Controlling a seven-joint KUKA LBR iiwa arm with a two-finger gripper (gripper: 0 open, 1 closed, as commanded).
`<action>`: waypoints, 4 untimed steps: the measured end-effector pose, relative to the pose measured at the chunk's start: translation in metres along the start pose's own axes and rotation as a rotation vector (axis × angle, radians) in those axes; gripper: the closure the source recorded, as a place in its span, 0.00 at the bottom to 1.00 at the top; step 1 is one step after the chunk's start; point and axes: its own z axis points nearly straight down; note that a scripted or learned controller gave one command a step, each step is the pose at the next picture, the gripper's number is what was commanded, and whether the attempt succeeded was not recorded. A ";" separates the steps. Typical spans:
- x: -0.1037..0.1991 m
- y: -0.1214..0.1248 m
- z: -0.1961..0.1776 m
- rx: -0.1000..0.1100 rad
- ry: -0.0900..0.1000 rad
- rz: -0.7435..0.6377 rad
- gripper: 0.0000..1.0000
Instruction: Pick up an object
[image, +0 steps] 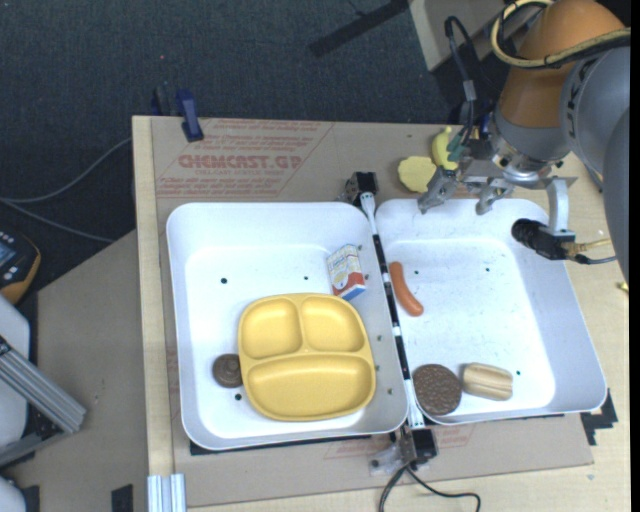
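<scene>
Counter (250, 160) carries two white bins side by side, one left bin (190, 300) and one right bin (550, 320). One arm (560, 70), grey with an orange band, stands over the counter's far right corner. Its claw (461, 195) hangs at the far rim of the right bin, two fingers (432, 195) spread wide, nothing between them and nothing touched. Left bin holds three items: one yellow divided plate (303, 355) toward the near edge, one small carton (346, 272) just beyond the plate near the wall shared by the bins, one dark brown disc (228, 371) touching the plate's left side. Right bin holds three items: one orange sausage (405, 289) near the shared wall, one brown round cookie (437, 389) at the near left corner, one tan bread roll (487, 381) just beside it. One yellow object (416, 172) lies on the counter outside the right bin's far rim, near the claw.
</scene>
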 end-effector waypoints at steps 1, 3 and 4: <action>-0.049 -0.005 0.117 0.015 0.004 0.001 0.00; -0.067 -0.115 0.109 0.015 0.009 -0.003 0.00; -0.103 -0.038 0.107 -0.002 0.000 -0.005 0.00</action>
